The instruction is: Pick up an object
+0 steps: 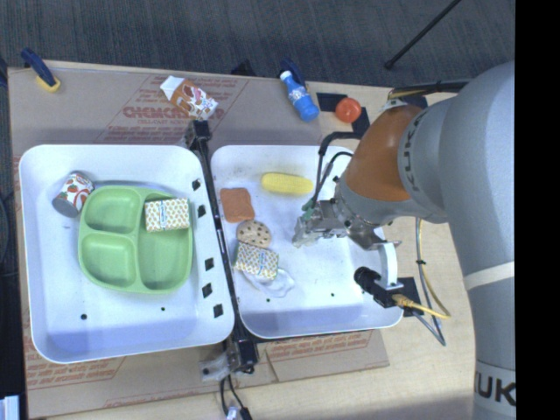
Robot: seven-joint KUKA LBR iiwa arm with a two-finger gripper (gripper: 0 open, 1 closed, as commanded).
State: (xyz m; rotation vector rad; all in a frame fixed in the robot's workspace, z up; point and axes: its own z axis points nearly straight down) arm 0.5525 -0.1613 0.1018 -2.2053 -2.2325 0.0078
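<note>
The gripper hung low over the right bin, and from where I stood I couldn't tell its state. Nothing showed in it. The nearest things lay to its left in the camera view: a round cookie just beside it, a wrapped snack packet below that, and a reddish-brown slab above. A yellow banana-like piece lay above the gripper, its long axis running left to right. The cookie looked the shortest reach.
</note>
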